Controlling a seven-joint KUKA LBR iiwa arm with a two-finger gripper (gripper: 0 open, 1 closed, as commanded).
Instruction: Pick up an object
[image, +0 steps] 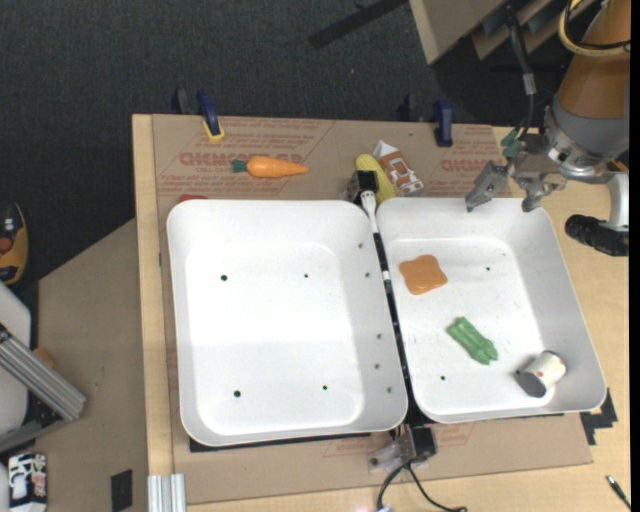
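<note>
My gripper (506, 193) hangs open over the far rim of the right bin (570, 300), its two fingers spread with nothing between them. Inside that bin an orange flat piece (423, 274) lies near the left wall. A green knobbly piece (472, 340) rests toward the middle. At the near right corner sits a small white and grey cylinder (541, 374). All three lie well in front of the gripper.
The left bin (200, 300) adjoins the right one. Beyond the bins on the cardboard lie a toy carrot (270, 168), a yellow item (372, 172) and a small printed packet (400, 172). Two blue clamps (210, 115) (442, 120) grip the board's far edge.
</note>
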